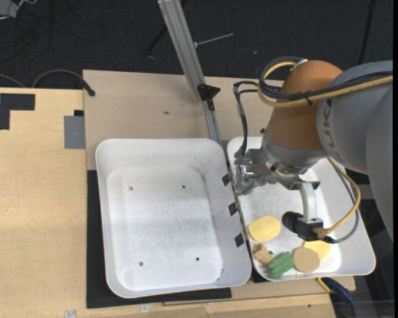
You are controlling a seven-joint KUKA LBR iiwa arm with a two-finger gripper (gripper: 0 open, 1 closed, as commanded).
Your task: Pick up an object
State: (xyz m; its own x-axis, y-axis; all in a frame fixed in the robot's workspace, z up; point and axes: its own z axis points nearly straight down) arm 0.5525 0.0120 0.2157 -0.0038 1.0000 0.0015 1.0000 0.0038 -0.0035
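Camera view: wrist (298,124) covers your gripper (248,173) over the right bin (359,262).
You cannot tell its grip; arm lettering (326,120) is cut off; yellow lump (264,228), tan disc (306,259), green piece (282,264) lie there.

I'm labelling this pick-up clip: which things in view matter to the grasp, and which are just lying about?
Belong to the job: claw; right white bin; in it the yellow oval piece, green crumpled lump and tan round disc.
Lying about: left white bin; slanted aluminium rail; flat grey rectangle.
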